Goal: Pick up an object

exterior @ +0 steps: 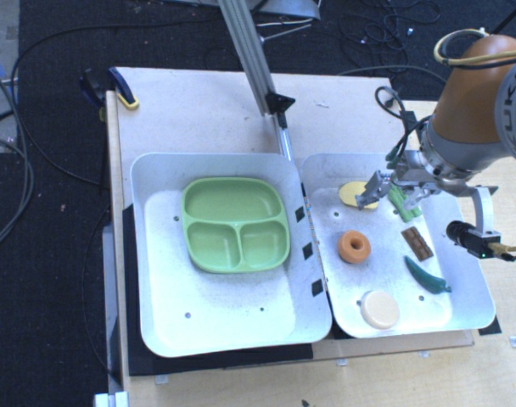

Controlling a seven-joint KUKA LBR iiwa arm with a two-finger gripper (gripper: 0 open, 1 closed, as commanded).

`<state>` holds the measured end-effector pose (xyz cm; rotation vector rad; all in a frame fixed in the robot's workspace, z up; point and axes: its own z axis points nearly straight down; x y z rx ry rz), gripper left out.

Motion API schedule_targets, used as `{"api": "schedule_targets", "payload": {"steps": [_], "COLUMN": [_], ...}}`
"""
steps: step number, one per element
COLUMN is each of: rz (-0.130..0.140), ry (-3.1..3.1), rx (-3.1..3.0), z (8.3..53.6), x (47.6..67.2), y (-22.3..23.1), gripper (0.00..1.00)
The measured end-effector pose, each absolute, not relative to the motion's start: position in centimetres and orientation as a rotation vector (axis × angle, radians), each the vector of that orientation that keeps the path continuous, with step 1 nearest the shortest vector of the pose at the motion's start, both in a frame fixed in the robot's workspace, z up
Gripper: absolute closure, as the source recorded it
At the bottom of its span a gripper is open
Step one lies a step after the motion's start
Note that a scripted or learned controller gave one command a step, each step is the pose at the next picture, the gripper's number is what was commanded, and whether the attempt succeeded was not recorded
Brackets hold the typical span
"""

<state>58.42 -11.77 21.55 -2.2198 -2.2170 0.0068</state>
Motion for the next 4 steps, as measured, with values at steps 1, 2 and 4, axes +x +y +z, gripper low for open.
{"api": "schedule_targets", "payload": {"steps": [1,2,4], "rz": [0.006,0.006,-0.004], "ry": [-2.217,-2.217,-2.224], "rx": [-2.221,-2.219,-2.225], "z": [16.2,10.1,16.2], "x": [58.2,58.5,58.1], "y": [-12.8,-13.4,-13.5], "gripper": [0.00,0.00,1.00]}}
